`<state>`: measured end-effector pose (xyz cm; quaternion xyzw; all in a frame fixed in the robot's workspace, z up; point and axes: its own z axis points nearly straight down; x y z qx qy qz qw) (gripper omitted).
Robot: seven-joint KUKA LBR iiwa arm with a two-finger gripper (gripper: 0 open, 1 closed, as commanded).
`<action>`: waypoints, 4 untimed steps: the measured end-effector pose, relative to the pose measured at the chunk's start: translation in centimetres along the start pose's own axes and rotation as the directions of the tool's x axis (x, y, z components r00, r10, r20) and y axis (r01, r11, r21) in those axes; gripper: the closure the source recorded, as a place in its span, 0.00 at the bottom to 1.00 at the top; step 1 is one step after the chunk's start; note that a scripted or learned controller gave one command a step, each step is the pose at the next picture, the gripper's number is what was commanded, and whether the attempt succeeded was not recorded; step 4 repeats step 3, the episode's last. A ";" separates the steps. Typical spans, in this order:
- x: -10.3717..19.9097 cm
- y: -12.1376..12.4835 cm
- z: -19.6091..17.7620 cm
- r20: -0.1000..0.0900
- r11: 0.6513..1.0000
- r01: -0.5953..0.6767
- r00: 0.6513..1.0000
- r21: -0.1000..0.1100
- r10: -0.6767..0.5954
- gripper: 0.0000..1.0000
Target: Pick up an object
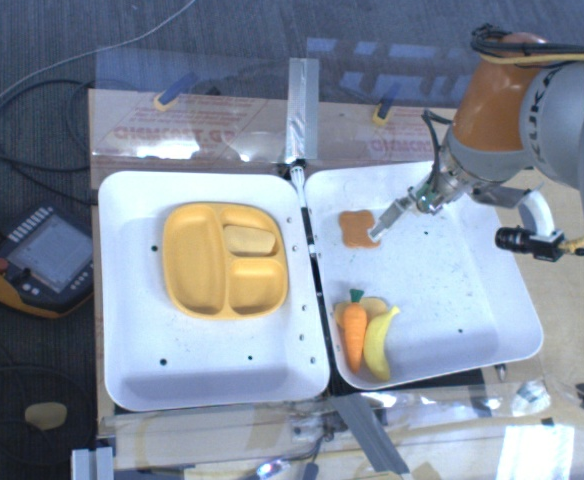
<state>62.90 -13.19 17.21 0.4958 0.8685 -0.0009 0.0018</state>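
Evidently the gripper (380, 230), finger state indeterminate, sits at the right edge of the flat orange-brown piece (354, 228) right of centre, judged light, thin, best pinched across its edges.

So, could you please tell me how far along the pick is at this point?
Done: the gripper has reached into the right bin and sits at the orange toast-like piece. In hand: nothing visibly lifted; the piece lies on the bin floor. Left: grasping and raising it. The carrot and banana lie untouched.
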 end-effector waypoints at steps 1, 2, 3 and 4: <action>-0.4 4.1 7.5 -0.015 0.980 0.199 0.980 0.014 -0.199 0.00; -0.5 4.3 6.3 -0.007 0.979 0.202 0.979 0.008 -0.202 1.00; 5.5 2.9 -3.0 -0.003 0.999 0.052 0.999 -0.001 -0.052 1.00; 5.5 2.9 -3.0 -0.003 0.999 0.052 0.999 -0.001 -0.052 1.00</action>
